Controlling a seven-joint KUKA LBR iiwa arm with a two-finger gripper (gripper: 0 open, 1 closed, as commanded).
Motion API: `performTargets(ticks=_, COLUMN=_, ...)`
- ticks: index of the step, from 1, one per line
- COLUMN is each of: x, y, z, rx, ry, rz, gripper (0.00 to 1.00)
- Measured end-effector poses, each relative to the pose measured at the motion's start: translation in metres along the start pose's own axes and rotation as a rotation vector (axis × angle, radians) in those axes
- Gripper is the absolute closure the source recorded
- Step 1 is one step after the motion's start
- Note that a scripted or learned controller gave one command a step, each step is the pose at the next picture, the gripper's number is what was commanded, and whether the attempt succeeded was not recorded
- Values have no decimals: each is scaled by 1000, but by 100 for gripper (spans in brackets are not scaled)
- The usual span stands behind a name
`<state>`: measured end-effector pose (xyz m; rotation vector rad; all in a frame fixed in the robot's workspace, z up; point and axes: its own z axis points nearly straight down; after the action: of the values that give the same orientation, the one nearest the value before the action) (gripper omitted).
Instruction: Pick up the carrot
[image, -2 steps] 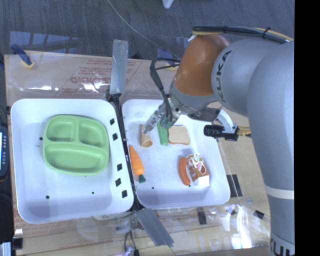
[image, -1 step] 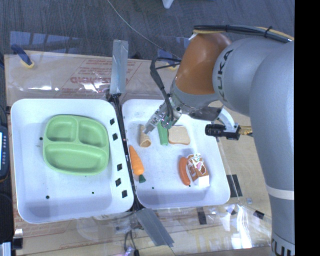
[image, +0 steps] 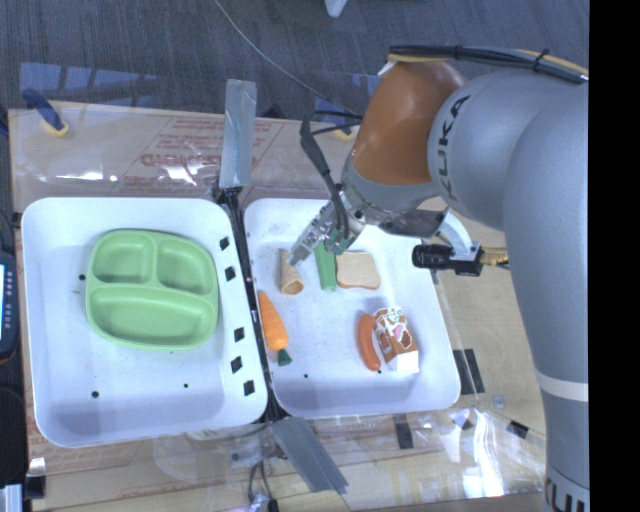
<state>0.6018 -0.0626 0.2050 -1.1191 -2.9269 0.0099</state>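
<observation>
The carrot (image: 272, 320) is orange with a small green top at its near end. It lies in the right bin (image: 330, 395), along that bin's left wall. My gripper (image: 323, 238) hangs over the far middle of the same bin, up and to the right of the carrot and well apart from it. A green stick-shaped piece (image: 326, 268) sits right under the gripper's tip. Whether it touches the gripper is unclear.
The right bin also holds a tan roll (image: 290, 276), a bread slice (image: 358, 270), a sausage (image: 369, 343) and a small carton (image: 397, 337). A green divided plate (image: 152, 288) fills the left bin (image: 60, 400). A black-tabbed wall separates the bins.
</observation>
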Motion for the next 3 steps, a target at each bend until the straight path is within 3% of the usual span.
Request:
performTargets(ticks=1, x=-19, y=36, z=16, rx=-6, ry=-3, rz=161, gripper=100)
performTargets(ticks=2, x=-18, y=52, z=15, rx=-6, ry=-1, rz=653, gripper=100)
performTargets(ticks=3, x=21, y=105, z=16, rx=-5, ry=1, rz=1008, gripper=100)
